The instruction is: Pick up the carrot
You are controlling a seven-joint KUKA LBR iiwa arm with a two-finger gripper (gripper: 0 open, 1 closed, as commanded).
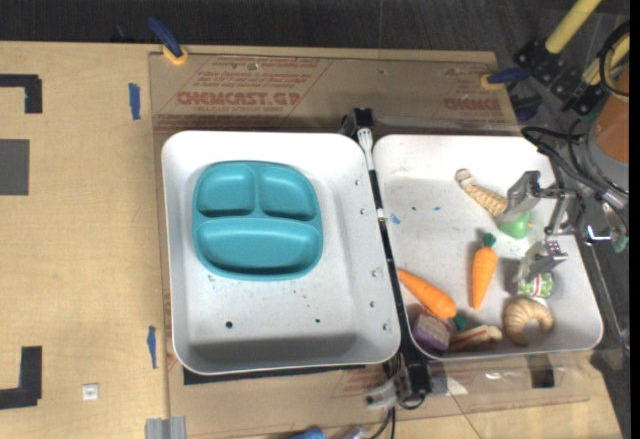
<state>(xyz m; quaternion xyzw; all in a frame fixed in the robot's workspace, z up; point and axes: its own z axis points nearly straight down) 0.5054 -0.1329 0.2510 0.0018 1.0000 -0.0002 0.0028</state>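
Near edge: right shallow white plastic bin [580, 327], toys along its front wall. Left white bin [200, 327] bears a teal divided plate [258, 218]. Metal two-finger gripper [535, 227] hovers at the right side, jaw state unclear. Small orange carrot [483, 270] lies just beside it, ungrasped. Approach step; next, likely centre over carrot, descend.

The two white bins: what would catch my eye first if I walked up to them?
Most likely the teal divided plate, alone in the middle of the left bin. After that, the right bin, with two orange carrots: one upright near its centre, one lying slantwise by the bottom-left corner. The gripper hangs over that bin's right side, beside the upright carrot.
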